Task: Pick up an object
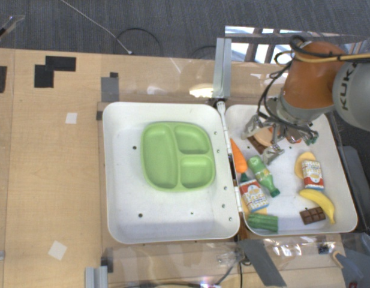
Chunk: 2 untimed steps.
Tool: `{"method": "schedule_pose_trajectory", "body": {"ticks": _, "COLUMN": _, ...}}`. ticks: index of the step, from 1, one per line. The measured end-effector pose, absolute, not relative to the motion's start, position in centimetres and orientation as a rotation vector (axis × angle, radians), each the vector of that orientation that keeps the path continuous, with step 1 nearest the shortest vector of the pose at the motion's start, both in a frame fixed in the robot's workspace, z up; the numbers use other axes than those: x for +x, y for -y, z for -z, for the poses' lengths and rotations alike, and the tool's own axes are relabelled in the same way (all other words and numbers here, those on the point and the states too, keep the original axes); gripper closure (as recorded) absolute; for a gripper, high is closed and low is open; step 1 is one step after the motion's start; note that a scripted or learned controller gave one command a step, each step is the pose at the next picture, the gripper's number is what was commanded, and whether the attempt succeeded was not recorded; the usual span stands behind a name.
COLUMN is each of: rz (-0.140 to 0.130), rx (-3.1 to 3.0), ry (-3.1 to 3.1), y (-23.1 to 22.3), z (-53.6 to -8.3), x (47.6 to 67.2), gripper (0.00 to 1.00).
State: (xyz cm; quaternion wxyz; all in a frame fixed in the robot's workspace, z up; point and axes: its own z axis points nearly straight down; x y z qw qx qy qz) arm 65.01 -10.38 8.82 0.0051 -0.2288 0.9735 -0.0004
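Note:
My gripper (273,141) hangs under the orange wrist band over the back left part of the right bin (346,212). Just beneath it lies a brown and white item (260,139), partly hidden by the gripper. Close in front of it lies a green bottle (263,175), and an orange carrot (238,158) rests along the bin's left wall. Further items in this bin are a red and white can (252,195), a green piece (261,222), a yellow banana (319,201), a chocolate bar (312,215) and a red-labelled can (312,173).
The left bin (122,221) holds a green divided plate (177,155). A metal post (221,65) stands behind the wall between the two bins. Cables loop around the arm's wrist above the right bin.

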Motion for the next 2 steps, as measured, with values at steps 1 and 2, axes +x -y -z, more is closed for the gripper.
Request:
{"method": "schedule_pose_trajectory", "body": {"ticks": 1, "rz": 0.005, "rx": -0.626, "ry": -3.070, "y": 14.4, "z": -9.1, "x": 60.5, "gripper": 0.00}}
{"method": "schedule_pose_trajectory", "body": {"ticks": 2, "rz": 0.003, "rx": -0.868, "ry": -3.006, "y": 19.5, "z": -8.9, "x": 59.1, "gripper": 0.00}}
